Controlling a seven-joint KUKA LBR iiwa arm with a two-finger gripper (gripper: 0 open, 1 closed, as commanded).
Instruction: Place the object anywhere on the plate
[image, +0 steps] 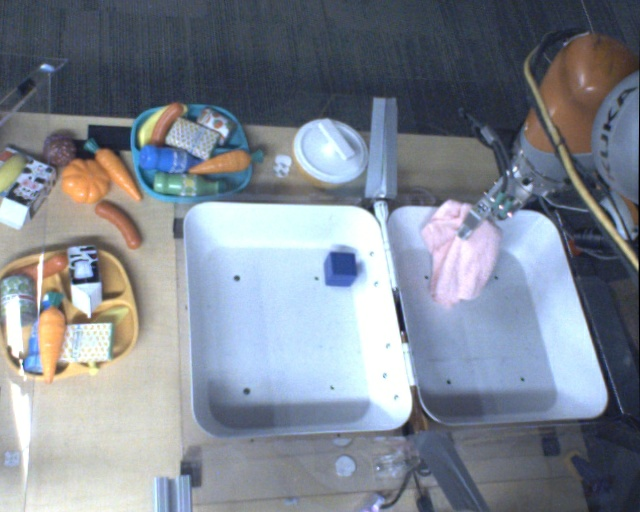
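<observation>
Gripper (478, 222) sits over the upper part of the right bin (575, 330), its tips pressed into the top edge of a pink cloth (458, 258); the cloth appears pinched between them and hangs or drapes down from that point toward the bin floor. How wide the tips stand cannot be told. The step in hand looks like the lift-and-carry, with the cloth as the object. No obvious plate lies in either bin; the nearest candidate is the white round dish (331, 150) on the tabletop (160, 400) just beyond the bins, so the next move probably calls for a raise clear of the bin wall and a carry to the left. A blue cube (341, 267) rests in the left bin (210, 300), well apart from the cloth. The upright grey divider (379, 150) between the bins stands near that path.
</observation>
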